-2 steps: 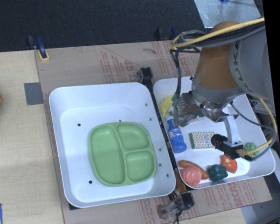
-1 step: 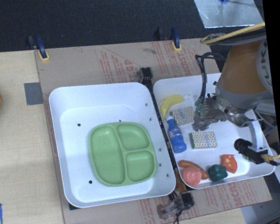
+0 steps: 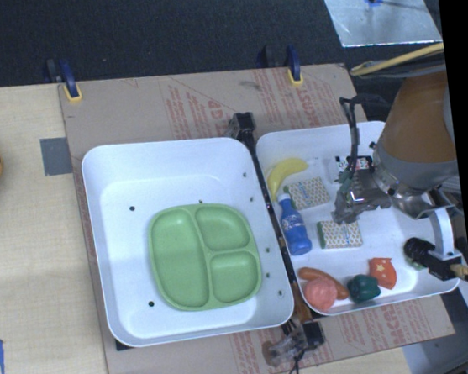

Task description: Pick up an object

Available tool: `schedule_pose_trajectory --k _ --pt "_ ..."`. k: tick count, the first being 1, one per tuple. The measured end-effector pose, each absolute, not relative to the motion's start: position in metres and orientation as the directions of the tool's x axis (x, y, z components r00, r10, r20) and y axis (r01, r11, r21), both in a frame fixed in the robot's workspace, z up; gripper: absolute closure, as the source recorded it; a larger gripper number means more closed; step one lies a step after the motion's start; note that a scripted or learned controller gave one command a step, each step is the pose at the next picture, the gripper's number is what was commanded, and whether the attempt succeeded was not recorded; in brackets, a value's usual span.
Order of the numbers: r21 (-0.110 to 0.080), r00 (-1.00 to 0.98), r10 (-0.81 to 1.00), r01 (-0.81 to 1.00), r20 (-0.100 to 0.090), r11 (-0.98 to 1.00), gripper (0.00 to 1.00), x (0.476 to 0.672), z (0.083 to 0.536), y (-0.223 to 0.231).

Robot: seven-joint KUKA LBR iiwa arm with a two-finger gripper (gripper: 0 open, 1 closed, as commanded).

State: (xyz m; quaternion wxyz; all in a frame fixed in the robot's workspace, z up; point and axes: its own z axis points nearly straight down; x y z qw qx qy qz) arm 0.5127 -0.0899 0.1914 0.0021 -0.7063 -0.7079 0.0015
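Even, fairly bright overhead light falls on the bench. The two white bins glare a little, washing out detail along their rims. Shadows are soft and short, gathering under the arm at the right bin's far edge. The picture is slightly soft and grainy; the floor beyond the bench's far edge is dark.

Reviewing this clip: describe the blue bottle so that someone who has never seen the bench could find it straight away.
Look at the right bin of the two white ones, along its left wall. The blue bottle lies there, just below the yellow banana and above the pink and orange toys. It is the only blue thing in that bin.
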Motion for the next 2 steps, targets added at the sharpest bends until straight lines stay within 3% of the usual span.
schedule_pose_trajectory --k 1,2 --pt "-0.005 -0.006 1.0 1.0 0.0 0.006 1.0 0.494 0.191 -0.032" --pt "-0.005 -0.002 1.0 1.0 0.001 0.002 1.0 0.478 0.188 -0.116"
